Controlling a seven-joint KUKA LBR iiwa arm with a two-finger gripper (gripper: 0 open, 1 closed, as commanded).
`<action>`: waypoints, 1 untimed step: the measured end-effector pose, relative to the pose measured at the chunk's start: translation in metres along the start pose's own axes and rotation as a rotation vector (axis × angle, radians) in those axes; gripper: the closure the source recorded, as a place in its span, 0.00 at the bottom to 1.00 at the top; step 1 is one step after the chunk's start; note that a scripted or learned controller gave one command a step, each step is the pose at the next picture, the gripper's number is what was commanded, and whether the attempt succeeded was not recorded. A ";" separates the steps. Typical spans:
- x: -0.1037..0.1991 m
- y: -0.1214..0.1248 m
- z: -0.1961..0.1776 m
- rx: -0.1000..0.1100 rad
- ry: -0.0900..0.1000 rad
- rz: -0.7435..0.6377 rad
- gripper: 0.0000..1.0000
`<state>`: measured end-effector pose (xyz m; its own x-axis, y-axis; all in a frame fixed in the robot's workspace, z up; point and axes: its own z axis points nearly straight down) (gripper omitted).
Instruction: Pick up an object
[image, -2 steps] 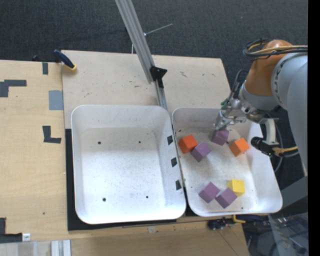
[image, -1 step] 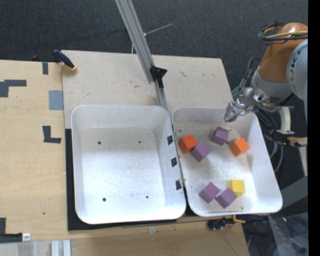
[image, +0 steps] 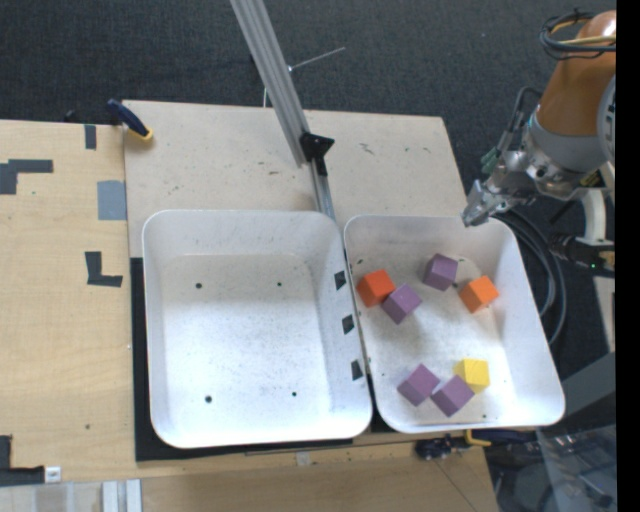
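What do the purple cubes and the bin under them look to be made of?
The purple cubes look like painted wood or solid plastic: matte, even colour, crisp edges, no glare. I cannot tell which. The right bin looks like thin moulded plastic: smooth white wall, rounded corners and a rolled rim, with dark scuffing on the floor.

A robotics lab, my plywood bench (image: 230, 160) patched with grey tape, two white bins (image: 170, 250) of coloured test cubes (image: 376, 287), aluminium camera pole (image: 275, 75), loose cables (image: 545, 265)
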<state>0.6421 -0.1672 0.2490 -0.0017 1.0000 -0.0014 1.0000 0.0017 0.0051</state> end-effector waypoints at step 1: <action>0.045 -0.022 0.013 0.008 0.002 -0.002 1.00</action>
<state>0.6197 -0.1225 0.2362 -0.0039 1.0000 0.0006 1.0000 0.0039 -0.0028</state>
